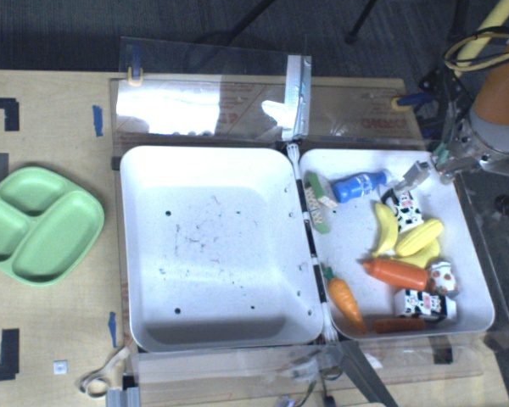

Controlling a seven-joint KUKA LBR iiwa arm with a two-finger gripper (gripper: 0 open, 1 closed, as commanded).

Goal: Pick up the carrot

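Two shallow white bins sit side by side at frame centre. The left bin [212,236] has only faint scuff marks and a few dark dots on its floor. The right bin [479,299] holds all the objects. The carrot [346,301], orange with a small green top, lies at the lower left of the right bin, close against the divider between the bins, tip pointing toward the lower right. Just right of it, a red-orange sausage-shaped item [396,272] lies roughly horizontal, with a yellow banana [384,228] and a second yellow piece [418,238] above it. A blue bottle [357,186] lies on its side in the upper part of the bin, and a green-and-white packet [318,203] sits left of it along the divider. Small black-and-white patterned items lie near the upper right [405,208] and lower right [424,305] of the cluster. The arm enters at the upper right of the frame, orange band visible; the gripper [417,173] hovers over the upper right corner of the right bin, well apart from the carrot. Finger state: cannot tell at this resolution. A green divided plate [38,225] rests on the bench at far left.
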